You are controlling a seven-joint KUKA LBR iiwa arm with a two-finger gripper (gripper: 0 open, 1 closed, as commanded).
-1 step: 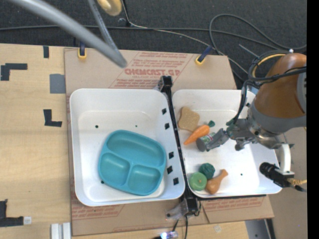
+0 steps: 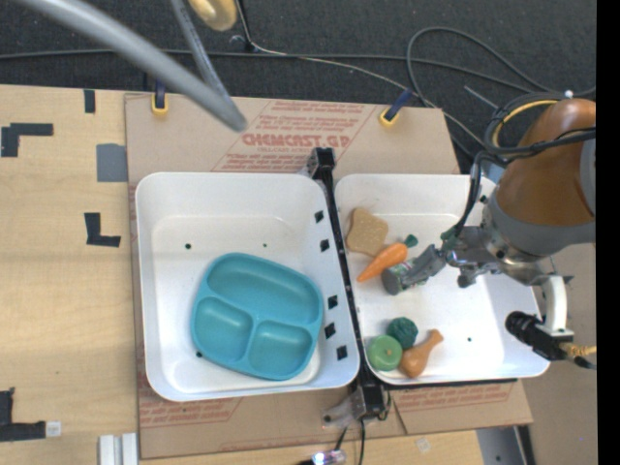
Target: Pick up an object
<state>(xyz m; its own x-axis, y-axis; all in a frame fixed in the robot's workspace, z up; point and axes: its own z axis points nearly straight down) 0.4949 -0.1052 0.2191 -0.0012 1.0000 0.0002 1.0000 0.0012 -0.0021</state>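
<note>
In the right bin [image 2: 484, 187] an orange carrot [image 2: 384, 261] lies near the divider, with a tan slice of toast [image 2: 367, 232] just behind it. A small green piece [image 2: 411, 242] rests to the carrot's right. Towards the front sit a teal broccoli-like piece [image 2: 402, 331], a green round object [image 2: 385, 354] and a brown drumstick [image 2: 422, 353]. My gripper [image 2: 405, 273] is low in this bin, right beside the carrot's near side. Whether it touches the carrot I cannot tell, and nothing is seen held in it.
The left bin [image 2: 155, 211] holds a blue divided plate [image 2: 257, 314]. A black divider [image 2: 332, 260] runs between the bins. The arm's orange-banded wrist [image 2: 547, 177] hangs over the right bin's right side. Cables cross the dark floor behind the bench.
</note>
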